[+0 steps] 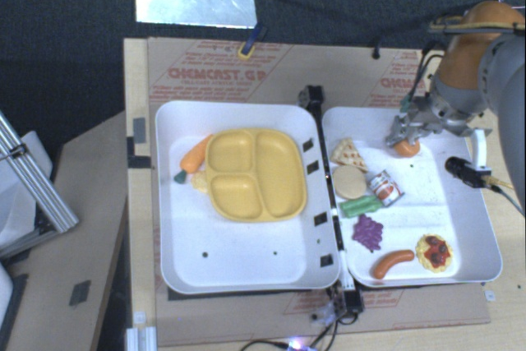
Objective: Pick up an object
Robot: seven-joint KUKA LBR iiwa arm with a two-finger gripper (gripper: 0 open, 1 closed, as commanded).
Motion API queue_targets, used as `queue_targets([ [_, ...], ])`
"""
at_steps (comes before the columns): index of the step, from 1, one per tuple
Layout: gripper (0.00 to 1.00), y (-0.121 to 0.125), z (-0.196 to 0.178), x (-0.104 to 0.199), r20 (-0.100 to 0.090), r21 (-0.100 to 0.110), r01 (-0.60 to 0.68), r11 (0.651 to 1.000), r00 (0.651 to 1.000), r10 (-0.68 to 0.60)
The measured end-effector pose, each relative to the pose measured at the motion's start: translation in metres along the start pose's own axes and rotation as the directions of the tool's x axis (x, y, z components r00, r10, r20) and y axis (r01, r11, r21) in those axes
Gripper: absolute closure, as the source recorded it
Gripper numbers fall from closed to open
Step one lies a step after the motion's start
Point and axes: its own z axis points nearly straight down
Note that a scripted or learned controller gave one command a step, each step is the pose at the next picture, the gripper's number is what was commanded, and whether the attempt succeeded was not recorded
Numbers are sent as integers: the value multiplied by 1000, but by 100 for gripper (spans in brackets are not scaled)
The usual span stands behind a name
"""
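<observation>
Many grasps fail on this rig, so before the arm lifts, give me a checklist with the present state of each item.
1. Gripper is over the right bin: ok.
2. Gripper sits directly above a target, the orange object near the bin's far edge: ok.
3. Orange object seen between the fingers: cannot tell, the gripper body hides them.
4. Neighbours clear of the target: ok, the waffle slice and the can lie apart from it.
5. Target away from the bin wall: not ok, it lies close to the far rim.
6. Left bin undisturbed, yellow tray and carrot lying flat: ok.
</observation>
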Motion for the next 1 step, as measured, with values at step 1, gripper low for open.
queue_targets([
  [1,100,-6,-50,6,0,-22,1,1000,1000,-1],
])
